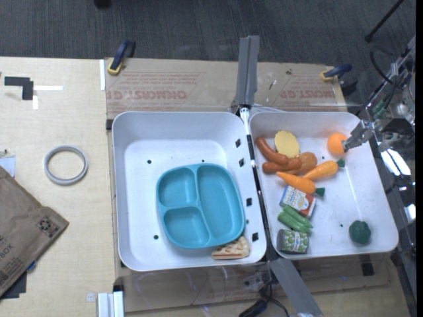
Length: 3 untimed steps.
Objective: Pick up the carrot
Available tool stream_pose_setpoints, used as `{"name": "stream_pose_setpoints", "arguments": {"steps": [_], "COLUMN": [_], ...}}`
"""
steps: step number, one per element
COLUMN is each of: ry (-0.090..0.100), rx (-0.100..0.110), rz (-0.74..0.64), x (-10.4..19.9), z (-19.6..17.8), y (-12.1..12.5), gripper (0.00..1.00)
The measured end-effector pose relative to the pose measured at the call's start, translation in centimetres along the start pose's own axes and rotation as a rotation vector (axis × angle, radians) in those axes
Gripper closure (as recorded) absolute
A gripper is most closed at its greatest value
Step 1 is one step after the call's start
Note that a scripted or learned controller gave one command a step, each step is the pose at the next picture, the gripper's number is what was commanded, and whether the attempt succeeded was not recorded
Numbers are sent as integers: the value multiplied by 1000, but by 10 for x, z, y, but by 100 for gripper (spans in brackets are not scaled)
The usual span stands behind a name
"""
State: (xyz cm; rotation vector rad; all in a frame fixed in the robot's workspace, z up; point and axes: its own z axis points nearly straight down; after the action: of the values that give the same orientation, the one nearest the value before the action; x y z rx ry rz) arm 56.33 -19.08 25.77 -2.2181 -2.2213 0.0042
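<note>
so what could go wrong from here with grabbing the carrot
1. Two carrots lie close together in the right bin, so the gripper could close on both or nudge one away.
2. They touch the sausages and the juice box, which could get dragged along.
3. The gripper sits by the orange fruit, so it might catch that instead.
</note>
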Motion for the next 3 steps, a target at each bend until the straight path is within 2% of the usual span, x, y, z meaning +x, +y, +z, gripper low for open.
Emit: {"name": "stream_pose_setpoints", "arguments": {"steps": [1, 2, 3], "ry": [-1, 2, 0], "rx": [-2, -15, -17], "rz": [-122, -159, -155], "x": [-32, 58, 56], "z": [104, 159, 148], "y": [30, -10, -9], "gripper": [0, 0, 100]}}
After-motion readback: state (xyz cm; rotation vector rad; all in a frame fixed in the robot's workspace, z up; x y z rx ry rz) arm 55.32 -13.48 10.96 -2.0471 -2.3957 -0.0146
